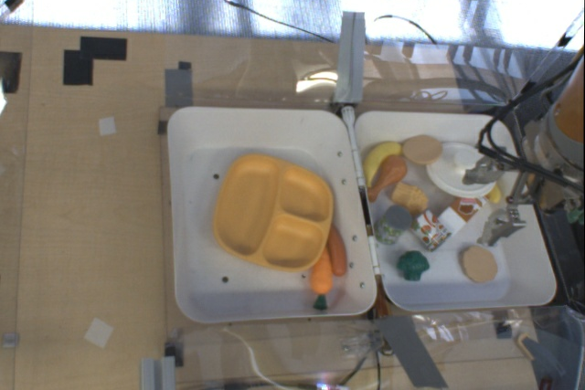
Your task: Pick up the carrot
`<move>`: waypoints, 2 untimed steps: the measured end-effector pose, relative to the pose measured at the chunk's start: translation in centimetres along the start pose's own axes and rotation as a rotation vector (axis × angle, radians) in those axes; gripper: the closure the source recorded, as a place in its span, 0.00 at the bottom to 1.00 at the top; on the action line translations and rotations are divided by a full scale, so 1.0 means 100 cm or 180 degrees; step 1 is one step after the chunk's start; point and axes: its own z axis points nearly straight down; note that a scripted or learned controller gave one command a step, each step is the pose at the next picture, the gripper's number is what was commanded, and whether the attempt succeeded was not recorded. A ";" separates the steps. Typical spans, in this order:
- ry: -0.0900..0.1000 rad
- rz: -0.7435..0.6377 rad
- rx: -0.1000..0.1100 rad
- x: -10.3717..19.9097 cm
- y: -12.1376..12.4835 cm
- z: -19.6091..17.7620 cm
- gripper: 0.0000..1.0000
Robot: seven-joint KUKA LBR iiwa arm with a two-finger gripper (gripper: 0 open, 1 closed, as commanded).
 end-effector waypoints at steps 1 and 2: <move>-0.0032 -0.0014 0.0006 -0.003 0.001 -0.013 1.00; 0.0021 0.0005 -0.0016 0.005 0.118 0.089 1.00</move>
